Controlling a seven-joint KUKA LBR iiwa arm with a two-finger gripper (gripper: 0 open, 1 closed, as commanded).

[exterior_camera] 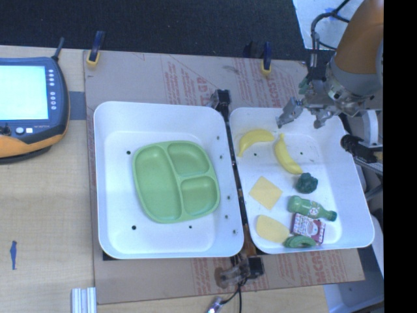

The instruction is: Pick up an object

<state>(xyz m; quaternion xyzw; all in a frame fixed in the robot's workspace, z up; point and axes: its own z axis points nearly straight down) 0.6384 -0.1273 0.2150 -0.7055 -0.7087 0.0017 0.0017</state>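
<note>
The end effector [303,116] hangs over the far end of the right bin [344,175], its two fingers spread apart with nothing between them. Just below the left finger lie two bananas: one [287,155] running lengthwise down the bin, the other [255,138] curving toward the bin's left wall. Further toward the near edge sit a dark green lump [306,184], a pale yellow square slice [266,192], a green bottle [311,208] lying on its side, a small red and white packet [307,227], a yellow wedge [272,228] and a green curved piece [299,242], the last three close together. The left bin [111,175] holds a green divided plate [176,181]. Both bins rest on the tabletop [45,240], where a teach pendant [29,106] with a lit screen lies at the far left.
</note>
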